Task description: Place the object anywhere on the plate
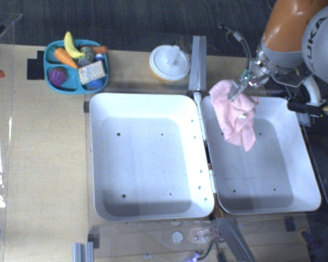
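- Camera view, looking down at a slant on a bench with two shallow white bins side by side.
- A pink cloth (236, 116) hangs crumpled over the upper left part of the right bin (273, 195), its top corner near the bin's upper rim and its lower folds drooping toward the bin floor.
- The gripper (246, 85) meets the cloth at its upper right edge. The cloth appears to be pinched between the narrow fingers, with most of the fabric hanging below and to the left of them.
- The arm (295, 21), grey with an orange band, comes in from the upper right corner and slopes down to the gripper; a thin cable loops beside it.
- The left bin (145, 201) lies just beside the right one, the two meeting at a grey divider strip (197, 64) that runs up past their top edges.
- A round white plate with a yellow rim (169, 63) sits on the bench above the left bin's upper right corner, well apart from the cloth.
- Farther left on the bench is a blue divided tray (71, 86) holding toy food: a banana (71, 45), a carrot (64, 57), a purple piece (57, 76) and a speckled block (93, 71).
- A small black square (35, 68) lies just left of the tray.
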Tool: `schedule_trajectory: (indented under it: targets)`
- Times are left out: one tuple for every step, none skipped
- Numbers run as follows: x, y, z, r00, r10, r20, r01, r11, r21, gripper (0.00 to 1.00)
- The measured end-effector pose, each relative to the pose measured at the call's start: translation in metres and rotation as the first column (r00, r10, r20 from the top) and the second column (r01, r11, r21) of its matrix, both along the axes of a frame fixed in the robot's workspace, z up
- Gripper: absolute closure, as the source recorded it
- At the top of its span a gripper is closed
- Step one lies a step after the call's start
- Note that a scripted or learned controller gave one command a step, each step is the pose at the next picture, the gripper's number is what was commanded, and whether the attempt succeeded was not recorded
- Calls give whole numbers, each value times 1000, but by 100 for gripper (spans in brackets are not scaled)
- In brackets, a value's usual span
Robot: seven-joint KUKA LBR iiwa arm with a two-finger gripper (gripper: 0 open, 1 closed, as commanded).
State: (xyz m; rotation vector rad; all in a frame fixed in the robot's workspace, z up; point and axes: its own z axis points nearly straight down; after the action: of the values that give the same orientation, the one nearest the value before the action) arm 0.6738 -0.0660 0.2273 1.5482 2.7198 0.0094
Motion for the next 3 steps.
schedule_trajectory:
  targets:
    - [-28, 52, 8, 919, 394, -3, -394, 919, -3, 100]
    - [-47, 94, 15, 693, 721, -2, -721, 693, -7, 100]
    - [-81, 137, 18, 509, 861, -4, -861, 509, -7, 100]
